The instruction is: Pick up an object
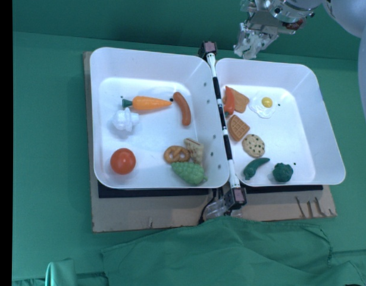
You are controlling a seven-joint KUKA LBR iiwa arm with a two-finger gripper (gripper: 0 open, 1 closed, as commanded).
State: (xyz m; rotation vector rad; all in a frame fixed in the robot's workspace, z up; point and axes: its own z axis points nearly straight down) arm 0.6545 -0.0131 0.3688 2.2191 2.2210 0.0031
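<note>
My gripper (249, 47) hangs high above the back left corner of the right bin (325, 159), with nothing visible between its fingers. Below it in that bin lie a red-orange piece with a toast slice (234, 100), a fried egg (265, 105), a waffle (238, 127), a cookie (253, 145), a green pepper (255, 167) and a broccoli floret (282, 171). The left bin (98, 88) holds a carrot (148, 103), a sausage (183, 108), a white garlic-like piece (124, 121), an orange-red ball (122, 161), a pretzel (177, 154), a cracker (194, 149) and green grapes (188, 172).
A black-and-white rod (221, 118) runs along the seam between the two bins. Both bins rest on a cardboard sheet (129, 219) on green cloth. Rumpled green fabric (224, 255) lies in front.
</note>
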